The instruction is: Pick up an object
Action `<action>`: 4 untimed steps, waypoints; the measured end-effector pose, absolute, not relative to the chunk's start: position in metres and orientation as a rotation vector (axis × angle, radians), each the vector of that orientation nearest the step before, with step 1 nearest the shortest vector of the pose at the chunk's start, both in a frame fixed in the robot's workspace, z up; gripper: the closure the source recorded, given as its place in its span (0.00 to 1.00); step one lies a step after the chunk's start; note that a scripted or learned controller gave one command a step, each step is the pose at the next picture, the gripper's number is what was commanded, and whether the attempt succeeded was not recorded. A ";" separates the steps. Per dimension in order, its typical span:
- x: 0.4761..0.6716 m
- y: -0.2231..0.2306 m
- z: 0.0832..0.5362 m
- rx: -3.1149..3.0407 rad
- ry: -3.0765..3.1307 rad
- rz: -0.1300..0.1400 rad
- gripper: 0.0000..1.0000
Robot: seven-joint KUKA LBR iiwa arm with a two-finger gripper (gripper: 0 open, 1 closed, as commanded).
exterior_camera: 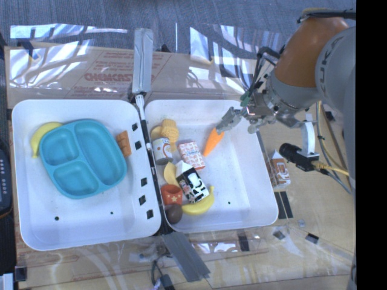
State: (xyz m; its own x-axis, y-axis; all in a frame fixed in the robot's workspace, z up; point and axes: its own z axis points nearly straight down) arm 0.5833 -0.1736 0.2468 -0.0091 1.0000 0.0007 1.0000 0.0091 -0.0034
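Closest to the camera, low in the frame, a brown ball [174,214] rests in the right bin [242,186], while higher up the claw [230,121], fingers apparently closed and empty, touches the carrot [212,141], whose long axis runs diagonally down-left from it.

Claw [231,121] touching orange carrot [212,141] top, right bin [242,186].

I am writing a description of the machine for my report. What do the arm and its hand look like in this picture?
The arm is grey and rounded, with a broad orange band above the wrist and dark lettering on the grey shell. The hand is grey metal with slim fingers. Thin cables, some yellow, run beside a black part under the wrist.
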 end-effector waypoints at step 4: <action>0.598 -0.179 0.170 -1.836 -2.538 0.009 0.00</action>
State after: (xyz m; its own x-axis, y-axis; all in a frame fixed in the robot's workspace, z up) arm 0.5980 -0.1790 0.1698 -0.3130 0.9497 0.0044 0.9497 0.3130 -0.0105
